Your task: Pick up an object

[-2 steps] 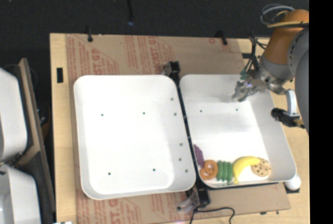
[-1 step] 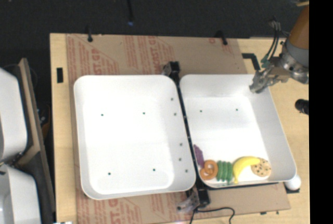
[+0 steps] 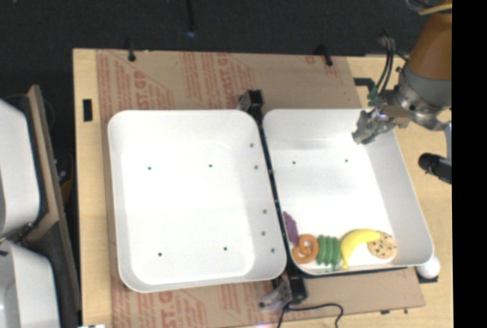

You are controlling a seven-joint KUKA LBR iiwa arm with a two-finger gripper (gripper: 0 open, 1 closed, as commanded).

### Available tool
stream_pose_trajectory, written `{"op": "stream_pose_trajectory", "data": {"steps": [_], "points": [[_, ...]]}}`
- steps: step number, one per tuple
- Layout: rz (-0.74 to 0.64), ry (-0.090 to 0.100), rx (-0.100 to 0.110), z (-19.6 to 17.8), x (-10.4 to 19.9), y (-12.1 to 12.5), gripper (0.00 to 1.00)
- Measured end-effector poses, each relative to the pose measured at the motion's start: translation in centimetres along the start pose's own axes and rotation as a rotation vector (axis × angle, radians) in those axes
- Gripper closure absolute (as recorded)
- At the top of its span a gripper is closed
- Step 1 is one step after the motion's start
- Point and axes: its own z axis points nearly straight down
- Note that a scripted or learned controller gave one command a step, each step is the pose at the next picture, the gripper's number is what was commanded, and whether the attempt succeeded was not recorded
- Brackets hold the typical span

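I am hovering my gripper [image 3: 367, 126] over the far right corner of the right bin [image 3: 335, 182]; whether my fingers are open or closed I cannot tell. The objects are lying bunched along its near edge: orange ring [image 3: 306, 249], green piece [image 3: 329, 250], banana [image 3: 358, 240], cookie [image 3: 381, 246]. I am judging the cookie, at the row's end, the easiest pick, taken from straight above.
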Motion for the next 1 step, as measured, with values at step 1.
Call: {"op": "stream_pose_trajectory", "data": {"steps": [1], "points": [[0.002,-0.001,-0.007,-8.15,1.24,-6.29,1.00]]}}
